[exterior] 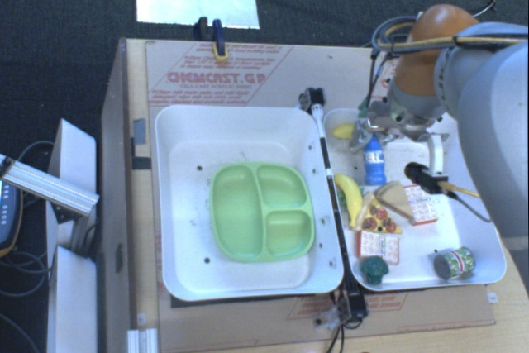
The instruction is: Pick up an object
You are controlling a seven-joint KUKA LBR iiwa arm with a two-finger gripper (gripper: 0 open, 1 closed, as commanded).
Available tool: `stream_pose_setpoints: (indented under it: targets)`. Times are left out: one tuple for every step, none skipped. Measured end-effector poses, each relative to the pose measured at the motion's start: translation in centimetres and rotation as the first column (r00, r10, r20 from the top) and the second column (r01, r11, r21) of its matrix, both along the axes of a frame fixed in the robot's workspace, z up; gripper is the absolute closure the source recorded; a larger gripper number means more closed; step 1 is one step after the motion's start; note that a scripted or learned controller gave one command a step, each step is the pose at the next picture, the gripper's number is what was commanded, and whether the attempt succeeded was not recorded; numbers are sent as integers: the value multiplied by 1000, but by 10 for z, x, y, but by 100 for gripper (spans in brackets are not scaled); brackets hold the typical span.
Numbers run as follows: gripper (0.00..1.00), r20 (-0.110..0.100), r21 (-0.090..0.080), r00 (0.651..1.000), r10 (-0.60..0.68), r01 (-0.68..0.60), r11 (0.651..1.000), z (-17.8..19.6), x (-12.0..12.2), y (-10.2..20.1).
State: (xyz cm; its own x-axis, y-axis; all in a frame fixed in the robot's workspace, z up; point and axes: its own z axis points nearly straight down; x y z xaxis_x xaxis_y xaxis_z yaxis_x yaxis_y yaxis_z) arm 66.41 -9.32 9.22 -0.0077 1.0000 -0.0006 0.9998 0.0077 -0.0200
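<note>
The right bin (489,254) holds several toy foods. A blue bottle (374,165) stands upright near its back, and my gripper (374,129) hangs just above the bottle's white cap. The arm's grey body and orange band cover the bin's back right corner. Beside the bottle lies a yellow banana (350,196). In front of it are a pizza slice (378,218) and a tan bread wedge (397,198). A small yellow piece (343,131) sits at the bin's back left, close to the gripper.
The left bin (178,178) holds a green divided plate (263,211). At the right bin's front lie a red-and-white card (378,247), a green broccoli (374,268) and a tin can (454,262). A red-and-white box (424,207) sits mid-right.
</note>
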Motion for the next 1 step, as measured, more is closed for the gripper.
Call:
stream_pose_setpoints:
  targets:
    - [100,24,1,1000,-5,5,1000,94,-69,30]
